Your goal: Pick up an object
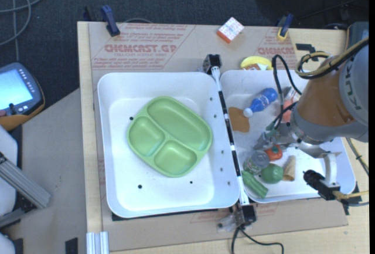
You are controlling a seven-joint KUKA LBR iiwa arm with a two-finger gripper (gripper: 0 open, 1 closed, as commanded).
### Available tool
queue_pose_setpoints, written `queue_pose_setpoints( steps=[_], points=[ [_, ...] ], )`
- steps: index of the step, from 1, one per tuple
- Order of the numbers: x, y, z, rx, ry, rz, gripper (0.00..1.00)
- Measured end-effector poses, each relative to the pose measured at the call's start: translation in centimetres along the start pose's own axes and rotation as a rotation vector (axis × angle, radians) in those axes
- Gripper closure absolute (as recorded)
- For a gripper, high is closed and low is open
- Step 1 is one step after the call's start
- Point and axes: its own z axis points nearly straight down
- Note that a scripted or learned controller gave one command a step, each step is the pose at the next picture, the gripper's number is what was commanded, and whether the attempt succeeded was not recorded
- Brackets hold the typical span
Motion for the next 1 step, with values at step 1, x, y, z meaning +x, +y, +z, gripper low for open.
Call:
queue_pose_setpoints(
  steps=[1],
  points=[
    [10.05,4.05,-9.48,-0.009,0.001,-0.011,1.0]
  ],
)
